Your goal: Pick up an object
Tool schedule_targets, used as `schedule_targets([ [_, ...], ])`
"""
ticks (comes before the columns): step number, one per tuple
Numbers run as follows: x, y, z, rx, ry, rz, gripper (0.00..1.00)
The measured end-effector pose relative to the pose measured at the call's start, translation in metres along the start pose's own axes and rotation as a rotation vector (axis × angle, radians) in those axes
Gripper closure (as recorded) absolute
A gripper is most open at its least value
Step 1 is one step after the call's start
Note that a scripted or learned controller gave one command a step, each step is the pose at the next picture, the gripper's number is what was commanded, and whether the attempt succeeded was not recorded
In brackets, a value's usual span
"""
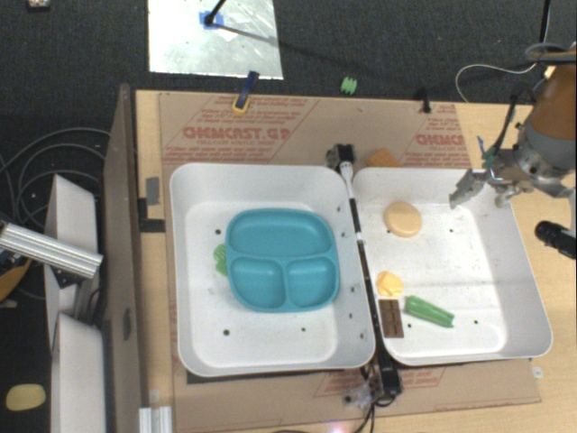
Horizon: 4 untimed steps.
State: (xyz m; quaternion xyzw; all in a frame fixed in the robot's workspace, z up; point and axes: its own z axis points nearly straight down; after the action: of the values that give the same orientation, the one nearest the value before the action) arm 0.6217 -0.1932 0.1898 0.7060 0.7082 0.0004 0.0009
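Nearest the camera, along the lower edge of the right bin [527, 336], lie three small things close together: a brown block [390, 317] at about 7 o'clock in that bin, a green pod-shaped piece [429, 311] just to its right, and a yellow lump [389, 284] touching or nearly touching the block's upper end. Farther up, toward 10 o'clock in the same bin, sits a pale tan round piece [403, 219], well apart from the others and so the easiest to take.

Left of these, the left bin [194, 332] carries a blue divided tray [282, 259] with a scrap of green [220, 258] peeping from under its 9 o'clock edge.

At the far right, about 2 o'clock over the right bin, hangs the hand [485, 188]. Its two fingers look spread apart and nothing lies between them.

My guess is that all four loose pieces are light toy food (hard plastic or foam, I cannot tell which). The round one is likely stiff and a little slippery; closing across its width, centred, should serve. The green pod would be best taken across its narrow middle.

Beyond the bins, the tabletop [297, 120] shows printed cardboard.
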Motion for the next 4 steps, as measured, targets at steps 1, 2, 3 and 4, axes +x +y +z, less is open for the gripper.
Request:
schedule_targets([
  [1, 0.023, -0.028, 0.111, 0.005, 0.003, 0.003, 0.0],
  [2, 0.03, 0.051, 0.103, -0.009, -0.001, -0.005, 0.0],
  [3, -0.016, 0.006, 0.101, 0.002, 0.0, 0.005, 0.0],
  [4, -0.007, -0.107, 0.068, 0.007, 0.003, 0.007, 0.0],
])
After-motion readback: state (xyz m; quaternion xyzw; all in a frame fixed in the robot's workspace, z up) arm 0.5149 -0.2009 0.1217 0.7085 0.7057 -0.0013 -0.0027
